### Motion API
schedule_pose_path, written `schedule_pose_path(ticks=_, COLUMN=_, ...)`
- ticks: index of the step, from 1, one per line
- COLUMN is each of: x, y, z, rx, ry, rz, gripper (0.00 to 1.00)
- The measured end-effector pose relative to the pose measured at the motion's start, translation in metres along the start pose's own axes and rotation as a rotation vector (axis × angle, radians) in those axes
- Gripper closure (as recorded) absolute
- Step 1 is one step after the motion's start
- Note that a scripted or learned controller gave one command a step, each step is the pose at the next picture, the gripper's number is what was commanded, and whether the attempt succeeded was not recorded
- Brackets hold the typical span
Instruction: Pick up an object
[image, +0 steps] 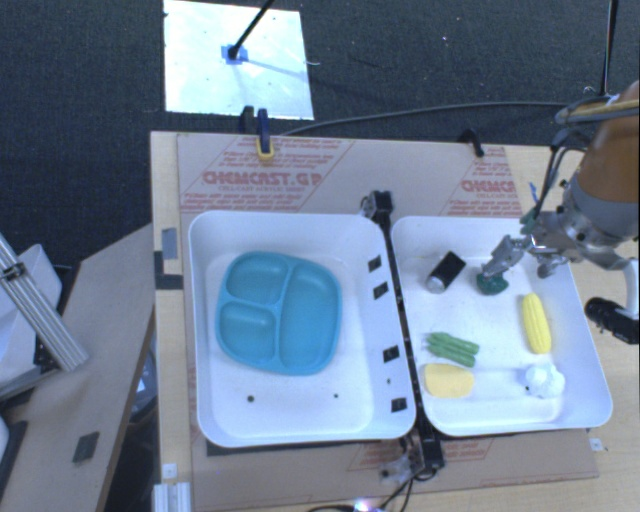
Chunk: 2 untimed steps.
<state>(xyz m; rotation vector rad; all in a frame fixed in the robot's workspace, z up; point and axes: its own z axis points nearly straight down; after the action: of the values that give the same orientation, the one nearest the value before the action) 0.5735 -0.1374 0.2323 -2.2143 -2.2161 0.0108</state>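
In the right bin (590, 400) lie a black cylinder (446, 270), a small teal object (491, 285), a yellow corn cob (536, 322), green bean pods (453, 348), a yellow lump (449, 380) and a small white object (543, 379). My gripper (523, 268) hangs over the bin's back right part and is open. Its left finger (499, 259) reaches down to the teal object, while the other finger (552, 265) stands above the corn cob's far end. Nothing sits between them.
The left bin (215, 400) holds a blue divided plate (279, 311). A black hinge strip (392, 310) separates the two bins. The arm's orange and grey wrist (608, 180) fills the upper right. A cable (420, 112) runs behind the bins.
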Motion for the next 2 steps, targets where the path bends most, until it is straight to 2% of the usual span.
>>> schedule_pose_path(ticks=1, x=0.000, y=0.002, z=-0.007, rx=-0.013, ry=-0.002, rz=-0.003, gripper=0.00)
schedule_pose_path(ticks=2, x=0.008, y=-0.004, z=0.044, rx=-0.009, ry=-0.001, rz=-0.001, gripper=0.00)
